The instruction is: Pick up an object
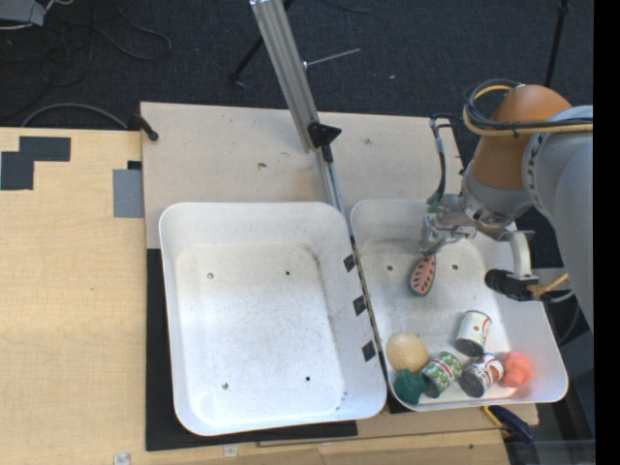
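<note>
Gripper (433, 248) sits over the right bin (383, 223), upper middle, w/ a watermelon slice (422, 275) hanging just below its tips. The slice's top end looks caught between the fingers, tilted, lower end near or touching the bin floor; can't tell which from this angle. So I'd call it pinched on the slice, but the hold looks thin, right at the edge. Step in hand, prob: lift it clear. Do it well = go straight up, slow, no swing, since an end-grip lets the piece pivot & slip. The rest sits well apart at the bin's near end: tan ball (408, 352), green toy (409, 387), cans (473, 334), orange-pink lump (518, 370). Left bin (184, 223) is a fair drop spot.
</note>
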